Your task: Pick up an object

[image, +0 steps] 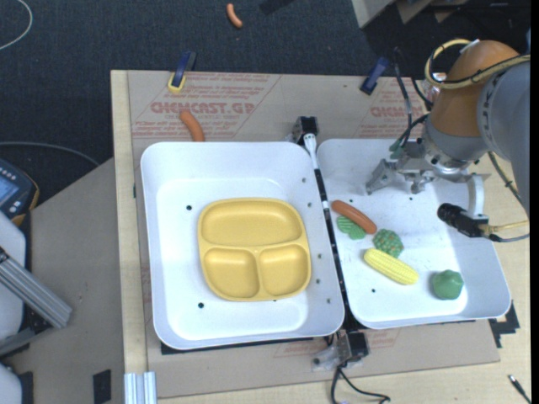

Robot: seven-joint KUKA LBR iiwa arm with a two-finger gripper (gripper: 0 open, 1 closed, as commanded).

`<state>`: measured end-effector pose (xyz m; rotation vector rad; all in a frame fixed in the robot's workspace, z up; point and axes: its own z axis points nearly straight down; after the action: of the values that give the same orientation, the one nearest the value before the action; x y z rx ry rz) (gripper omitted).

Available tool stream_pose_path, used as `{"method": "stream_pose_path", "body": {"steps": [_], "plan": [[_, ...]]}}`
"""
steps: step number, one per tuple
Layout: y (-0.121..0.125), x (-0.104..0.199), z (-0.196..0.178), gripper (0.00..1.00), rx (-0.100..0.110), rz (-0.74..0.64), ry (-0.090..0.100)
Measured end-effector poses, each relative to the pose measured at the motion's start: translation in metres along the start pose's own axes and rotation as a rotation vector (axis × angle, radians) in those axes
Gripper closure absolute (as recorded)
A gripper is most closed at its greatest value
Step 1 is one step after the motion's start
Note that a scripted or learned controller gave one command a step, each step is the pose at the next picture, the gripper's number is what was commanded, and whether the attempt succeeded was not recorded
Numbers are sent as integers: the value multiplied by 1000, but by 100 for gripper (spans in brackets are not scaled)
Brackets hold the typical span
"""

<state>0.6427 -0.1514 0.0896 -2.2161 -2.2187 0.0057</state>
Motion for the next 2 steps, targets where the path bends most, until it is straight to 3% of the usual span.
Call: {"method": "stream_pose_path", "body": {"steps": [1,2], "plan": [[2,0,-15,100,-9,0,-2],[11,0,-62,100,-14,0,-4]]}}
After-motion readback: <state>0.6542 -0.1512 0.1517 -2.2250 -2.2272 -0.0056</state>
